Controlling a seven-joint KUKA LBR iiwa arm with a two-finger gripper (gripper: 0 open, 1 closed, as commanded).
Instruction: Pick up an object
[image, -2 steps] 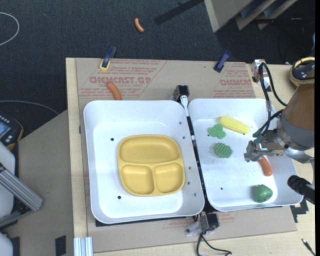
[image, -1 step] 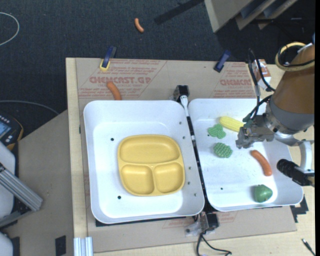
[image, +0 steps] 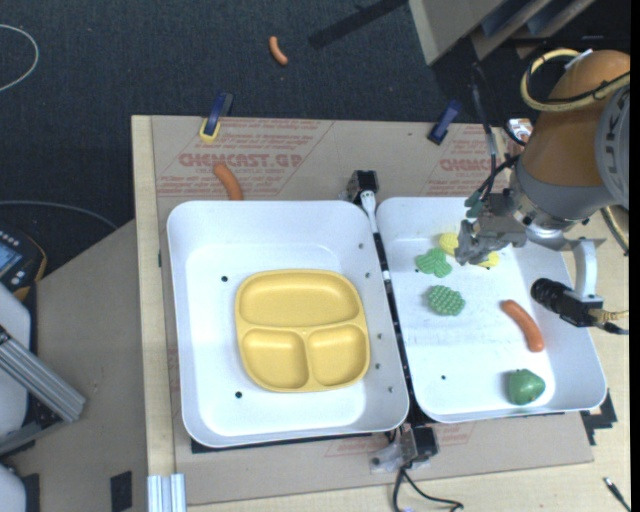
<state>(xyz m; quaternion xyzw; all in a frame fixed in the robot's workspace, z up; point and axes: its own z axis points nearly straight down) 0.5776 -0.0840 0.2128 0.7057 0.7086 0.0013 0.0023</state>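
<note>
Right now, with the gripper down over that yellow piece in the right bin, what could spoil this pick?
1. The gripper sits over a yellow item that touches a green leafy piece; closing may catch both or nudge one aside.
2. The yellow item is mostly hidden beneath the gripper, so an off-centre grasp could slip.
3. The item lies near the right bin's upper wall, leaving little room.

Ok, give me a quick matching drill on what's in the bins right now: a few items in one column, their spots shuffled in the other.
Items:
1. yellow divided plate
2. orange sausage
3. green pepper
4. gripper

Places:
A. near front corner of the right bin
B. over the yellow piece at the back of the right bin
C. middle of the left bin
D. right bin, between the pepper and the arm

Pairs: 1-C, 2-D, 3-A, 4-B
</note>
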